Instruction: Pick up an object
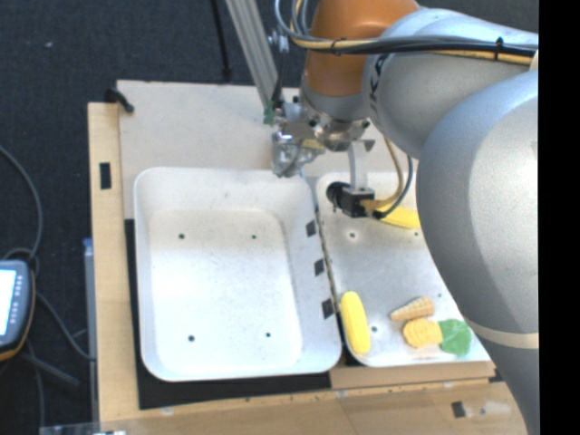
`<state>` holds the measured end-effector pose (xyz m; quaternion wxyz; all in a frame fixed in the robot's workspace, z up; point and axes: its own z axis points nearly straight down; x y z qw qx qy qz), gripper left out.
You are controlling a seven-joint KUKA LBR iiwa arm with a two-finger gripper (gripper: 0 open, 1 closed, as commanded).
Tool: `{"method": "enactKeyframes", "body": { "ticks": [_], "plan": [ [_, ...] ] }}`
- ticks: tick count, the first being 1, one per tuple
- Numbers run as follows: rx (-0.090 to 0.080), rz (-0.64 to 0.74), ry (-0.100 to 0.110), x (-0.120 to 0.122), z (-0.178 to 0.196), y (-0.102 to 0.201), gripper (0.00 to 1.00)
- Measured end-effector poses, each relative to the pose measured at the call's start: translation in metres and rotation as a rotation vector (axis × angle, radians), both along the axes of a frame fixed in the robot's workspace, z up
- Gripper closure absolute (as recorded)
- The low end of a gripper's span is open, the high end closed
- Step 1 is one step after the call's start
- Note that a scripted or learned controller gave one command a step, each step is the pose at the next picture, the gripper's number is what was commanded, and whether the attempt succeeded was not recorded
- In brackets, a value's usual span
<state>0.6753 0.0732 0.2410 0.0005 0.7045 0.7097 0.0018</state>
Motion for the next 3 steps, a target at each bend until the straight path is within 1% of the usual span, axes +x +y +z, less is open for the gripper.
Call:
{"method": "enactKeyframes", "body": {
  "ticks": [1,2,3],
  "plan": [
    [-0.004,-0.004,0.004,-0.0092,-0.0089,0.0157,1.00],
    [-0.004,-0.006,0.004,-0.0108,-0.0088,0.0142,1.00],
    [-0.004,-0.005,0.004,-0.0108,-0.0089,0.0144,0.00]
  ]
}}
